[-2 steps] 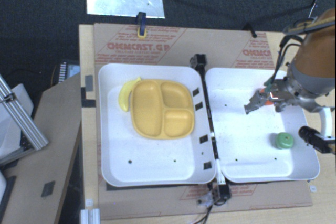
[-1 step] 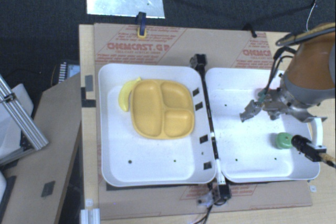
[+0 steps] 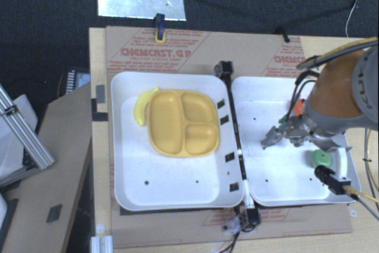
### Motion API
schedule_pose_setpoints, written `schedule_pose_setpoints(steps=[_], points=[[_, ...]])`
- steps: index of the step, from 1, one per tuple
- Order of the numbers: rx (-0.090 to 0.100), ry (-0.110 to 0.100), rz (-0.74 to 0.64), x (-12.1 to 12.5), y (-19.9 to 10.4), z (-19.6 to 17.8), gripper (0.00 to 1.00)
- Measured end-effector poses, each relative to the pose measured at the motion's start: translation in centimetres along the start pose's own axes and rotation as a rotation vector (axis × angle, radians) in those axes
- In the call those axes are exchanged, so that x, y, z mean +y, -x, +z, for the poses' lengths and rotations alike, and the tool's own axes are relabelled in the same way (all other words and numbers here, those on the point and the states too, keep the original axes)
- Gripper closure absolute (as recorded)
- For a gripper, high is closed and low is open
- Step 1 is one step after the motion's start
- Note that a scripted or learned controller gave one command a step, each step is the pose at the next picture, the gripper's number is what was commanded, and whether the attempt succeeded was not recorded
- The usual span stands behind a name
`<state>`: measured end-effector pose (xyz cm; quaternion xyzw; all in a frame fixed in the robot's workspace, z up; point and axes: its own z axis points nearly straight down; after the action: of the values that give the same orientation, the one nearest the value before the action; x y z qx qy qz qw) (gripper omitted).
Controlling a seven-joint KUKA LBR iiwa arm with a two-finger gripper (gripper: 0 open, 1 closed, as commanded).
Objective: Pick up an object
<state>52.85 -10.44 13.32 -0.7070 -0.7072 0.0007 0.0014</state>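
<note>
Low over the right bin hangs the claw, near the bin's middle, its grip state not clear from this angle; nothing visible is caught in it; just to its right, near the bin's right wall, lies a small green object; an orange bit shows beside the arm's wrist; the left bin holds a yellow divided plate, a banana tucked against its left edge; both bins rest on the cardboard-covered worktop.

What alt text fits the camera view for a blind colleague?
The grey arm's pincer hangs low over the right white bin, beside a small green object. The left white bin holds a yellow divided plastic tray overlapping a yellow banana.
</note>
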Motion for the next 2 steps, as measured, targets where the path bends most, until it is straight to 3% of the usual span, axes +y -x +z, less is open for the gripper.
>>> schedule_pose_setpoints(steps=[1,2], points=[[-0.001,0.005,0.001,0.1,0.1,-1.4,1.00],[-0.002,0.009,-0.001,0.2,0.5,-5.8,1.00]])
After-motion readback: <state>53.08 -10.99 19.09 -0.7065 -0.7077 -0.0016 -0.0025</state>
